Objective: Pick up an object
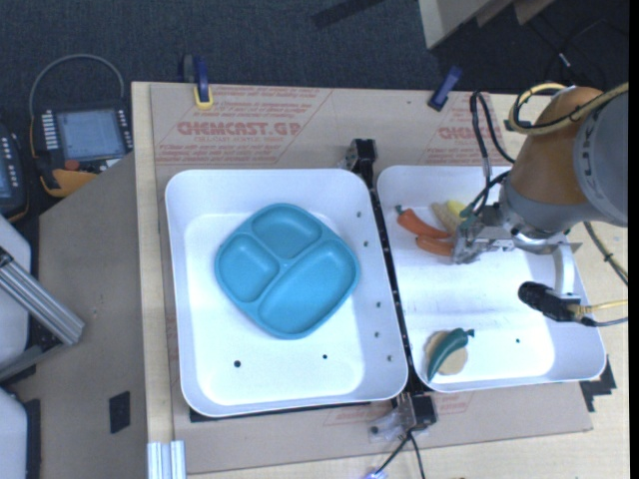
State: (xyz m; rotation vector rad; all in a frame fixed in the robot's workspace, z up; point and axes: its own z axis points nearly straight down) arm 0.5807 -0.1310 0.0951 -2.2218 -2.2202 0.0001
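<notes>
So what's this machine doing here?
A grey arm with an orange band reaches into the right-hand white bin, its tool down beside orange carrot-shaped pieces near the back. Whether it grips anything I cannot tell. A green and tan item lies nearer the front; a blue divided plastic plate sits in the left white bin.

Two white bins side by side on the counter [300, 118]. The left bin [200, 367] has just a blue divided plate [288, 282] sitting roughly in the middle, three compartments, turned a bit askew. The right bin [499, 367] is busier: two orange carrots [424, 228] lying near the top left, with a yellow piece [451, 210] just behind them. The arm [559, 168] comes in from the right and the gripper [469, 245] is down right at the carrots' right end; can't tell if it's touching. A green and tan toy [448, 351] sits well apart, by the front edge.
</notes>
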